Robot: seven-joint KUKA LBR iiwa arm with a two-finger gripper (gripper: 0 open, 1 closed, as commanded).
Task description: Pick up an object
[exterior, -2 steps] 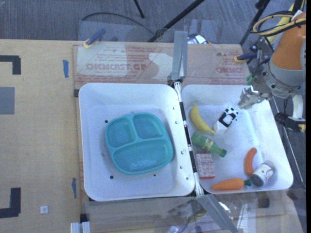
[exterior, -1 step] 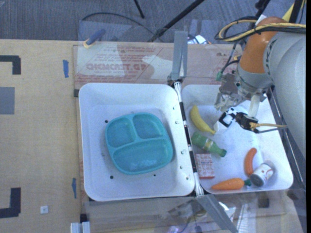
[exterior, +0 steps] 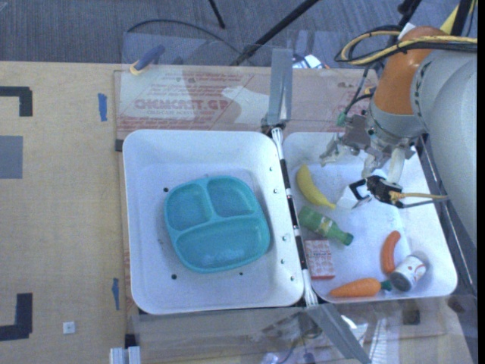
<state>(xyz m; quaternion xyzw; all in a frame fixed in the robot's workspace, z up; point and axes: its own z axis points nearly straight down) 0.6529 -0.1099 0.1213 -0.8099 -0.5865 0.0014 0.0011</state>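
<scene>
Nearest object: the banana (exterior: 314, 188) is what I see closest to the hand (exterior: 362, 163). It lies in the right bin (exterior: 443, 277), near the wall shared with the other bin, to the hand's left in my view and a little nearer the camera.
Banana look: yellow, curved, lying flat, its length running from upper left to lower right.
Hand: it hangs over the far part of the right bin, under the orange band of the arm. I cannot tell whether it is apart or together, and I see nothing held in it.
Green bottle (exterior: 324, 227): it lies on its side just in front of the banana, with its cap end pointing right.
Red-and-white box (exterior: 319, 259): small and flat, just in front of the bottle, against the shared wall.
Carrot (exterior: 355, 287): orange, lying along the near wall of the right bin.
Red sausage-shaped piece (exterior: 389, 250): it lies towards the right side of the bin, well clear of the hand.
Small can (exterior: 409, 272): it lies on its side between that red piece and the carrot's green end.
Left bin (exterior: 144, 203): I see a teal divided plate (exterior: 217, 223) lying flat in its middle.
Surface (exterior: 61, 203): tan, carrying both bins side by side.
</scene>
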